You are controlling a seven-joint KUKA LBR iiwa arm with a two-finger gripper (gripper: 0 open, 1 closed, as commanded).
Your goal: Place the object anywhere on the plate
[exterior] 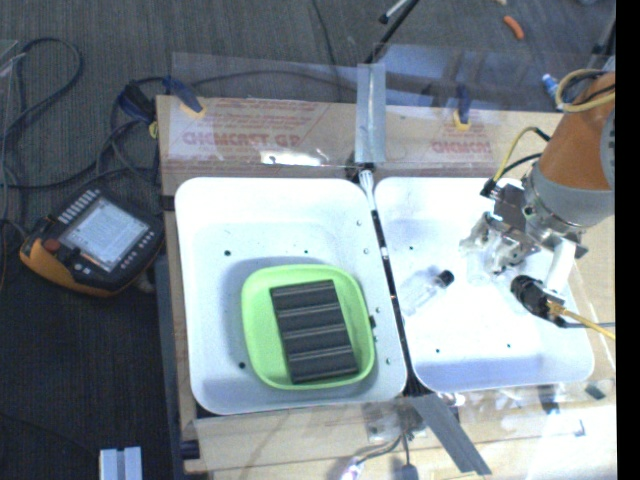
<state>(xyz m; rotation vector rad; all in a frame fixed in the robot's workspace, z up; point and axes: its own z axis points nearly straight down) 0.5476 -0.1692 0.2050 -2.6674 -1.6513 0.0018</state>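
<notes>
Sitting side by side on the bench (180, 298) are two shallow white bins. The left bin (205, 218) holds a green plate (255, 313), squarish with rounded corners, set toward the bin's near edge. On the plate lies a dark grey ribbed block (315, 330), turned slightly askew and covering most of the plate's middle, its edges well inside the green rim.

The right bin (480, 353) holds a small clear tube with a black cap (428, 286) (it looks like a little vial or syringe), lying on its side on the white floor close to the wall that divides the two bins. It is well apart from the plate and from the arm.

The grey arm (580, 158), with its orange band, reaches in from the right and hangs over the far right part of the right bin. Its gripper (497, 248) points down and toward the left, with pale, partly see-through fingers that blur into the white bin; I cannot tell whether they are spread or pressed together. Nothing visible sits between them. A yellow cable (578, 316) trails from the wrist, and a handheld control pad (95, 240) rests on the floor left of the bench.
</notes>
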